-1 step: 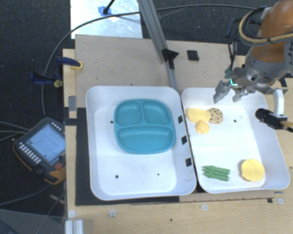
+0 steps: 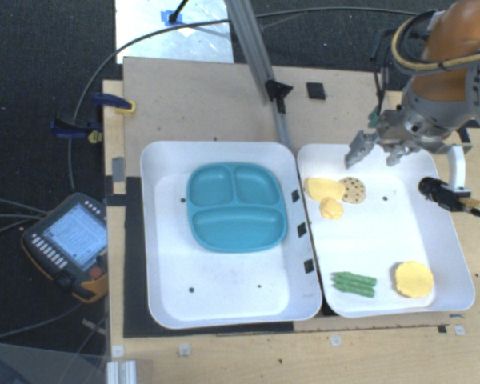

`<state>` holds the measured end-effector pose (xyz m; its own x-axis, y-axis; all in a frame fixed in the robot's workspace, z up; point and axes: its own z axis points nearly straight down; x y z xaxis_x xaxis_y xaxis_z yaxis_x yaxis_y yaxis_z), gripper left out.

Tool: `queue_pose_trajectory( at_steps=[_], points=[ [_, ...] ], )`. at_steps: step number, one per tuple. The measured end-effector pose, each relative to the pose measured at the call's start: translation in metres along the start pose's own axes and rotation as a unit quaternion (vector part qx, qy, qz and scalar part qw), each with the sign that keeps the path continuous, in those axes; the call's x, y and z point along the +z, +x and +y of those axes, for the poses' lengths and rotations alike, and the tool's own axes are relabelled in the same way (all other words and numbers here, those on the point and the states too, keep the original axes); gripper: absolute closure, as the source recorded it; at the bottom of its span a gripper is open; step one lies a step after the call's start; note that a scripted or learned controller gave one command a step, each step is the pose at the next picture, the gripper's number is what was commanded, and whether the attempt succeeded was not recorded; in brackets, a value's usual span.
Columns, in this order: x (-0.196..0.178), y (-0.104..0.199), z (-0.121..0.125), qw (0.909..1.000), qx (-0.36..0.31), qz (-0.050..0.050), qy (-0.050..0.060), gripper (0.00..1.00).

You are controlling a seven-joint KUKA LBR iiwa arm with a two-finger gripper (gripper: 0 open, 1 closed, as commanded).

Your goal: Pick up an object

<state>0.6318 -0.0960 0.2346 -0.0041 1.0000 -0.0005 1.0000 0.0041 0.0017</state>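
Observation:
My gripper (image 2: pixel 376 154) hangs open over the back of the right bin (image 2: pixel 442 238), its two fingers spread with nothing between them. Just below and left of it lie a brown speckled cookie (image 2: pixel 353 189), a larger yellow piece (image 2: pixel 323 187) and a small yellow piece (image 2: pixel 331 208). Toward the front of the same bin sit a bunch of green beans (image 2: pixel 354 282) and a round yellow disc (image 2: pixel 414 279).
The left bin (image 2: pixel 168 286) holds a blue divided plate (image 2: pixel 236 206). A slanted metal pole (image 2: pixel 252 42) stands behind the bins. A teach pendant (image 2: pixel 68 242) and cables lie on the floor at the left.

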Motion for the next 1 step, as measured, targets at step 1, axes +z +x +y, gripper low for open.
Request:
queue_pose_trajectory(
  at_steps=[1],
  points=[
    [0.0627, 0.0000, -0.0022, 1.0000, 0.001, 0.000, 0.003, 0.00]
  ],
)
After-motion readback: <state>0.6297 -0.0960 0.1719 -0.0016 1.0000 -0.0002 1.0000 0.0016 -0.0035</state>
